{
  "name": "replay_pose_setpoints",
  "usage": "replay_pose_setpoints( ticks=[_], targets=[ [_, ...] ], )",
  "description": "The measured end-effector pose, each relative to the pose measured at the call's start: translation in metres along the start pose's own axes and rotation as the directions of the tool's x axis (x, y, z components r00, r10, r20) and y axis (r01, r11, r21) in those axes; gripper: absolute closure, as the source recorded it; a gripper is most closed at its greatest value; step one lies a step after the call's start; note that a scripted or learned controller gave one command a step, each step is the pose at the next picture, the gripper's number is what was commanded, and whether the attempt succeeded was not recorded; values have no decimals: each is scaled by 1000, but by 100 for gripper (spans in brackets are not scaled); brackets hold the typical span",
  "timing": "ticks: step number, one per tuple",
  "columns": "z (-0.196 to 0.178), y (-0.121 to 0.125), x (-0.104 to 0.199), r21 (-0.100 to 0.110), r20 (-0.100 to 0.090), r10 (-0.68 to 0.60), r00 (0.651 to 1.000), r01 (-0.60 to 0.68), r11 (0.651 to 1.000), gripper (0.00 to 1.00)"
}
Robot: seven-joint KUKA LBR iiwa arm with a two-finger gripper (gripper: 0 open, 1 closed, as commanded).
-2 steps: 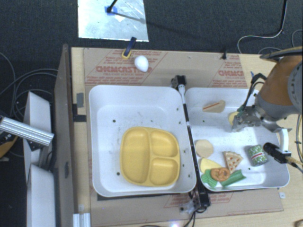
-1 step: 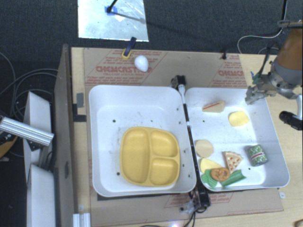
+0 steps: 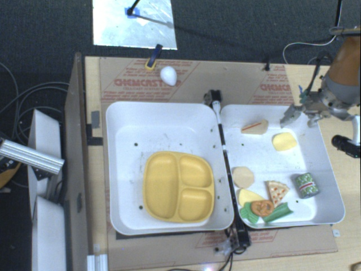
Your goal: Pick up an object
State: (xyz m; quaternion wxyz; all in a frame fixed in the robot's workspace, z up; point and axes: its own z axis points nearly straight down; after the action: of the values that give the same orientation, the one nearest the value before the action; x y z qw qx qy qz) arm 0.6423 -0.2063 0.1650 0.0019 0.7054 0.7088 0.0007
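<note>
My gripper [image 3: 300, 114] hangs open and empty over the right bin's [image 3: 330, 176] far edge, just beside the yellow cheese block [image 3: 284, 141]. I judge it light, rigid, slightly slick; best pinched across its short sides.

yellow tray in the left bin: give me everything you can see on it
The tray is pale yellow and looks like moulded plastic: a rounded rectangle with three compartments, one long one on the view's left side and two smaller ones on its right, split by raised ridges. All three hold nothing. It lies flat and right way up on the floor of the left bin, turned slightly askew, in the half nearer the camera. It looks to touch only the bin floor.
</note>
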Motion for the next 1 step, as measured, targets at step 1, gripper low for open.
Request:
replay_pose_setpoints(
  ticks=[1],
  targets=[
    [50, -13, 8, 5, -2, 3, 1000, -3, 1000, 0]
  ],
)
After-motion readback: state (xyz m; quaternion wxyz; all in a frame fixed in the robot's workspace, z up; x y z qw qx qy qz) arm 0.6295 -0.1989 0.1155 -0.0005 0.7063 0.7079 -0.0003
